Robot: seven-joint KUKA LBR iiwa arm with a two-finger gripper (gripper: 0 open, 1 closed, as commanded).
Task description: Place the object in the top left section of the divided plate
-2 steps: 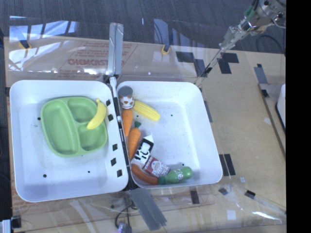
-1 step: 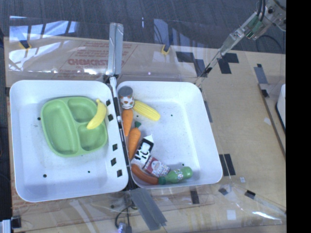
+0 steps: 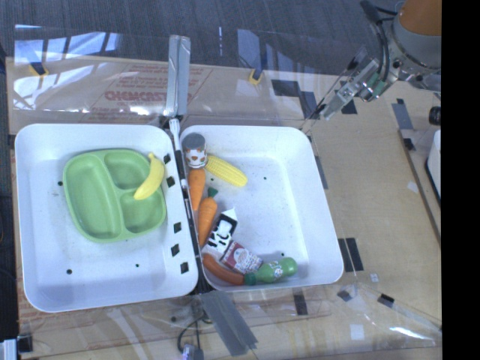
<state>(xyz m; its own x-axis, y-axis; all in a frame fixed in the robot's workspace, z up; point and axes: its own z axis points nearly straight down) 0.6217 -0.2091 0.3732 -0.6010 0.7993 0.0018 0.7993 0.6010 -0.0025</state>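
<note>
A green divided plate (image 3: 88, 201) lies in the left bin (image 3: 45, 276). A yellow banana (image 3: 150, 177) rests tilted on the plate's right side, across the rim of its upper right section. My gripper (image 3: 322, 111) hangs outside the bins, above the bench past the far right corner of the right bin (image 3: 304, 193). It points down and to the left, far from the plate and the banana. I see nothing between its fingers.
The right bin holds a corn cob (image 3: 226, 171), two carrots (image 3: 197, 188), a small can (image 3: 194, 149), a black and white carton (image 3: 220, 232), a sauce bottle (image 3: 241, 259) and a green vegetable (image 3: 274, 270), all along its left and near sides.
</note>
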